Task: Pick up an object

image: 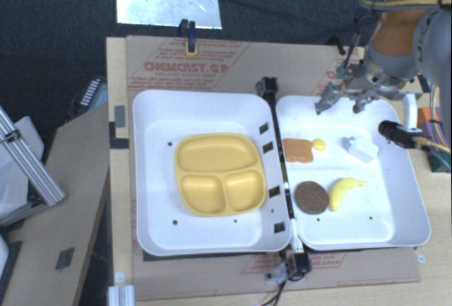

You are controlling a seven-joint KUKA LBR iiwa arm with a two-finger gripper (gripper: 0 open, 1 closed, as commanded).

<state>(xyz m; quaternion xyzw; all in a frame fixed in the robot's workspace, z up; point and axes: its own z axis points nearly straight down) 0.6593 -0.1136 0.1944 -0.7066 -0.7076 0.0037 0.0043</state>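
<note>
The right bin (395,227) holds a brown square slab (298,150), a small yellow ball (318,145) beside it, a pale grey block (360,149), a brown round disc (311,197) and a yellow banana (344,191). My gripper (343,102) hangs over the far edge of the right bin, its two fingers spread apart with nothing between them. It stands well above and behind the objects, nearest the grey block and the yellow ball.
The left bin (152,156) holds a yellow divided tray (215,174). A black divider with clips (275,156) runs between the bins. Cardboard (212,64) lies under both bins, with a clamp (189,36) at its far edge.
</note>
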